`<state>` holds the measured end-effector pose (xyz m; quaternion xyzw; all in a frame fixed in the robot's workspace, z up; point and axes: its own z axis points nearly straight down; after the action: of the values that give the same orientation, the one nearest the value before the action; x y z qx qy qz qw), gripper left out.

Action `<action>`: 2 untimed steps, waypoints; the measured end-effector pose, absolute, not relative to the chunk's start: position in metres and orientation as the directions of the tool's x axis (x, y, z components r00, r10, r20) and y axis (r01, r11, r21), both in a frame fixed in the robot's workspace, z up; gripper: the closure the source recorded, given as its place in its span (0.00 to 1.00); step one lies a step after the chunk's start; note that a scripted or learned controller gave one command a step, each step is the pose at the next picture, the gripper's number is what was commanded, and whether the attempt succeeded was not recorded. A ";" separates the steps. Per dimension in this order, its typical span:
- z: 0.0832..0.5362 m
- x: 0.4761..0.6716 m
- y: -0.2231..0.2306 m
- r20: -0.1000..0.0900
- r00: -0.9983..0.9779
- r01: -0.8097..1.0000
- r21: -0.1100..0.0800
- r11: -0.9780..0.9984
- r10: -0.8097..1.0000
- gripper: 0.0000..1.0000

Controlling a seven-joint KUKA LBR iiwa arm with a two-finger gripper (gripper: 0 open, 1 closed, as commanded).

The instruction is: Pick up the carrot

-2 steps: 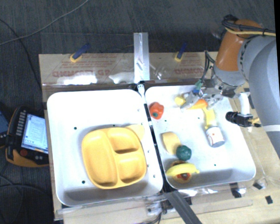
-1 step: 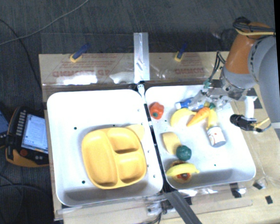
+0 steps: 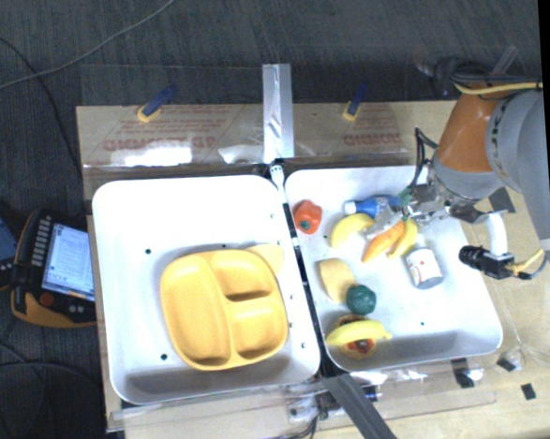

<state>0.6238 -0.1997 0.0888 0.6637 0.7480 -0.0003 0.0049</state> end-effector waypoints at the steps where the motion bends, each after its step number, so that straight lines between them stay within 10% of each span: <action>1: 0.098 0.624 -0.198 -0.005 -0.119 0.993 0.007 0.119 0.993 1.00; 2: 0.202 0.625 -0.145 -0.002 0.064 0.998 -0.003 -0.064 0.998 1.00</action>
<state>0.6253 -0.1450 0.2022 0.7295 0.6840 -0.0015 -0.0004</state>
